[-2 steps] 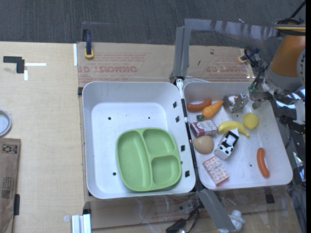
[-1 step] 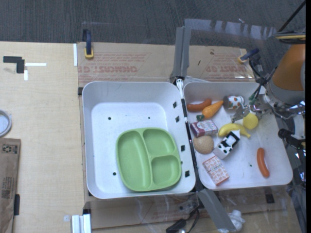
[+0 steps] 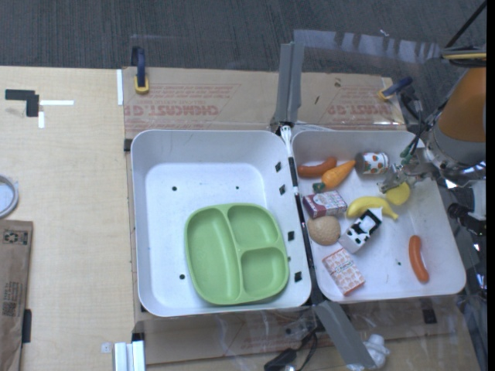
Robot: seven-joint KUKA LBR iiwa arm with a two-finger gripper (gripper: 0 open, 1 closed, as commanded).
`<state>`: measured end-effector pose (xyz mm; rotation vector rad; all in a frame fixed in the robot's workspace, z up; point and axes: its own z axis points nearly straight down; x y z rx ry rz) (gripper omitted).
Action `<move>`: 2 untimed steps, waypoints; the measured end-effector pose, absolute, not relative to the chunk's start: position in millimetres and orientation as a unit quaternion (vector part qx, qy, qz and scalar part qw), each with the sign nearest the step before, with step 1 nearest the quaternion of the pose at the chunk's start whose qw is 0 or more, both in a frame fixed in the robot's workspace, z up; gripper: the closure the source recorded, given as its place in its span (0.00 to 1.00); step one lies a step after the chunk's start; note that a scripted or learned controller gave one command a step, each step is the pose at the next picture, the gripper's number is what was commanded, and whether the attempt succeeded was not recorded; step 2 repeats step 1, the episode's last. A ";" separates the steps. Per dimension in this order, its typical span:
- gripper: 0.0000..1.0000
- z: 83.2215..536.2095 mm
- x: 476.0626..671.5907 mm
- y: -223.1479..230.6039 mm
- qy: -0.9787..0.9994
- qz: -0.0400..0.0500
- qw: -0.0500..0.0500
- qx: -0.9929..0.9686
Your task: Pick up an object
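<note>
We're over the right-hand bin (image 3: 452, 280) now, and the gripper (image 3: 394, 179) is low at its far right side, just beside the small yellow piece (image 3: 400, 194) and a touch beyond the banana (image 3: 371, 206). Whether it is released or clenched, we cannot tell from up here; the wrist hardware blurs into the toys beneath it, and nothing is plainly caught in its grasp.

Taking the banana as our landmark: the yellow piece sits just to its right, touching or nearly so. The cow-patterned block (image 3: 362, 229) lies just in front of it, the tan ball (image 3: 324, 229) to its left, the red-and-white box (image 3: 325, 203) beyond that ball. Far side of the banana we have the carrot (image 3: 337, 175), a red sausage (image 3: 317, 166) and the round spotted toy (image 3: 373, 163). Well off to the near right lies a second sausage (image 3: 418, 258), on its own.

Our judgement: this is a crowded approach. To do it well we'd want to come down square on one item, centred, not straddling the yellow piece and the banana. The risk is nudging a neighbour and closing on an edge. The lone sausage looks the easier target.
</note>
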<state>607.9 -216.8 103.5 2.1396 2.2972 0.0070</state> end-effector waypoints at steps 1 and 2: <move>1.00 190.9 626.5 -184.7 0.725 0.000 0.001 0.688; 1.00 190.9 626.5 -184.7 0.725 0.000 0.001 0.688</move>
